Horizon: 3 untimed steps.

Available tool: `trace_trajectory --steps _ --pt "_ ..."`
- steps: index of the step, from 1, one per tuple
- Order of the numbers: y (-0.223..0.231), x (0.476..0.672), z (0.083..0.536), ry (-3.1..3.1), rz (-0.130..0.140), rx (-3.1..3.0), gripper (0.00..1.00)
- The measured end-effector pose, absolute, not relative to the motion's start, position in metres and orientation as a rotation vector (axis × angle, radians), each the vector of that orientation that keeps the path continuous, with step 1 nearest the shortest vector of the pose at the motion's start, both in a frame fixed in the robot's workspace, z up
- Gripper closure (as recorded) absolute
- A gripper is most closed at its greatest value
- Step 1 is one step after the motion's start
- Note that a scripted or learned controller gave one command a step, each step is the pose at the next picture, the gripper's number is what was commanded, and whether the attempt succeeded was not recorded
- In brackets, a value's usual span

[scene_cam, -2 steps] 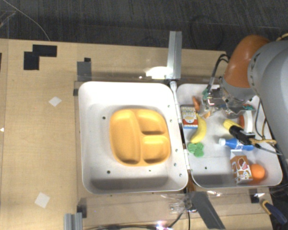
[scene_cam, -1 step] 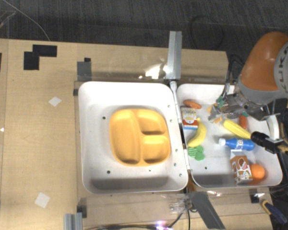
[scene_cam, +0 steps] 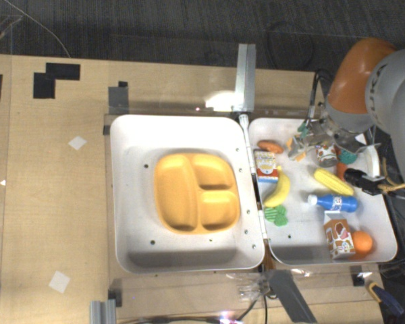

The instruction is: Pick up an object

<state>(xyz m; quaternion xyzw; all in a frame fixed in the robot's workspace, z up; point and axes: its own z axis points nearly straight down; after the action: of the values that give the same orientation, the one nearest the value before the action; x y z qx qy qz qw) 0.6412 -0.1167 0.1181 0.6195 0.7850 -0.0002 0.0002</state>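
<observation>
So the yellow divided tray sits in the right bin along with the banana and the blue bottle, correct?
Not quite. The camera view shows the yellow divided tray alone in the left bin. The banana and the blue bottle do lie in the right bin, as you said.

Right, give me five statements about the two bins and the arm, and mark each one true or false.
1. The yellow tray lies in the left bin. True.
2. The banana lies in the left bin. False: it is in the right bin.
3. The blue bottle stands upright. False: it lies on its side.
4. The gripper is over the right bin's far end. True.
5. An orange ball sits near the right bin's near corner. True.
</observation>
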Motion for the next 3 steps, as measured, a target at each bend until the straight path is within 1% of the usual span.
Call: trace_trajectory --steps 1,2,3 --pt "-0.071 0.670 0.190 2.558 0.011 1.805 1.00" --pt "-0.019 0.574 0.207 2.533 0.008 1.852 1.00" --pt "-0.062 0.487 0.184 2.701 0.002 1.599 1.00"
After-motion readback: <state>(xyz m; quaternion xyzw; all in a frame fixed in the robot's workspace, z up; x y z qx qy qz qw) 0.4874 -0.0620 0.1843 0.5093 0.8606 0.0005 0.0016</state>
